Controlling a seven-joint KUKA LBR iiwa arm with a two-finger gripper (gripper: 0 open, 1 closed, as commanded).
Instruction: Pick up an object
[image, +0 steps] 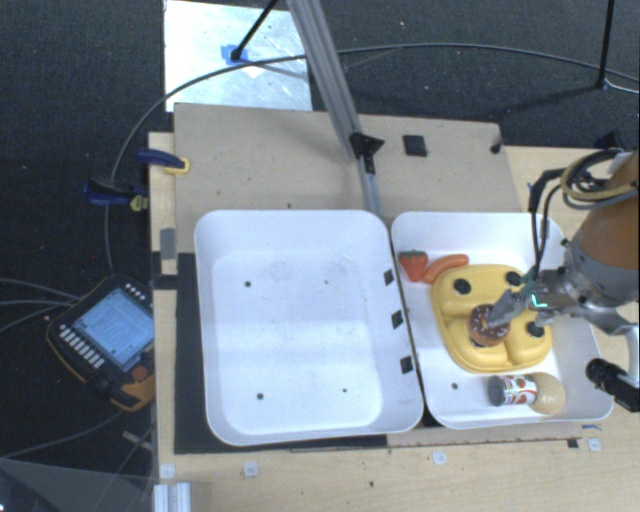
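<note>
Two shallow white plastic bins are sitting side by side on the tan counter (260, 150). The left bin (290, 320) is showing four small dark dots on its floor. The right bin (478, 228) is carrying four loose things: one large yellow moulded plastic toy (478, 300) with dark spots, one small brown round piece (487, 326) sitting on top of it, one orange carrot-shaped toy (432, 266) touching the yellow toy's upper left edge, and one small bottle with a red-and-white label and cream cap (526, 391) lying on its side near the bin's lower rim. The jaws (512, 306) are hovering over the yellow toy, just beside the brown piece; how far they are parted cannot be told, nor any hold on anything. One grey-and-orange arm (605, 255) is reaching in from the right.
</note>
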